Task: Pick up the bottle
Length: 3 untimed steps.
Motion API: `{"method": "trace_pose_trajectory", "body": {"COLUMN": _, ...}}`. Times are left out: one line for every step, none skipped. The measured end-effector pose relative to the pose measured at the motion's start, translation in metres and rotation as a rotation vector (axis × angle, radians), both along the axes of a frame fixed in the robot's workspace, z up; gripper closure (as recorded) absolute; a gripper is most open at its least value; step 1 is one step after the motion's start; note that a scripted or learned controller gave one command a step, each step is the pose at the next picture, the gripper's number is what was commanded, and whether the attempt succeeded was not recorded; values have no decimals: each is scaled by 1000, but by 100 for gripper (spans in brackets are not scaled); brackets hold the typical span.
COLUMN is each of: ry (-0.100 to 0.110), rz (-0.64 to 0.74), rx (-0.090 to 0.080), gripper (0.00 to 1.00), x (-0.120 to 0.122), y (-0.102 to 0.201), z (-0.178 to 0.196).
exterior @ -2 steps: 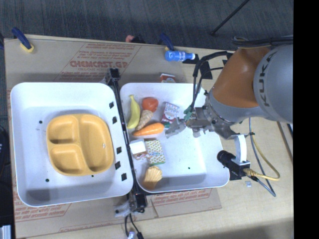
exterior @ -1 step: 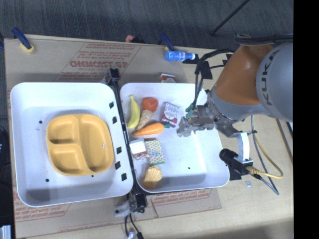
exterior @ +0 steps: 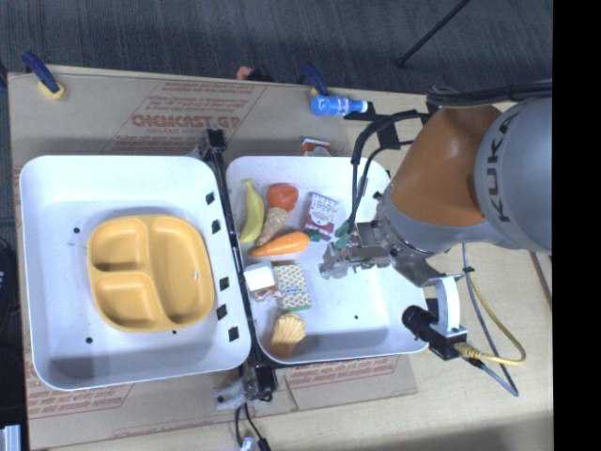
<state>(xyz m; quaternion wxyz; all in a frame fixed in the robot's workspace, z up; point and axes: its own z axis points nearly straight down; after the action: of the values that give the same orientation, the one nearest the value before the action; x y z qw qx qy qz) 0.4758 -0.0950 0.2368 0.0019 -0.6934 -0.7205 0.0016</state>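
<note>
One bottle (exterior: 331, 106) (blue) outside two bins (exterior: 47, 252).

The grey arm (exterior: 488, 186), orange-banded, reaches in from the right, its gripper (exterior: 336, 259) pointing leftward.

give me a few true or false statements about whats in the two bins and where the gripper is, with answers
1. The yellow divided plate lies in the left bin. True.
2. The banana lies in the left bin. False: it is in the right bin, near the divider.
3. The gripper is over the right bin. True.
4. The carrot lies on the plate. False: it lies in the right bin, just below the tomato.
5. A blue clamp sits on the bench beyond the bins. True.
</note>
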Motion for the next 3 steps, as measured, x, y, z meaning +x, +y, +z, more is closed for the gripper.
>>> {"method": "trace_pose_trajectory", "body": {"ry": 0, "rz": 140, "rx": 2, "gripper": 100, "x": 0, "y": 14, "z": -16}}
{"method": "trace_pose_trajectory", "body": {"ry": 0, "rz": 355, "rx": 3, "gripper": 100, "x": 0, "y": 36, "z": -19}}
{"method": "trace_pose_trajectory", "body": {"ry": 1, "rz": 206, "rx": 2, "gripper": 100, "x": 0, "y": 81, "z": -20}}
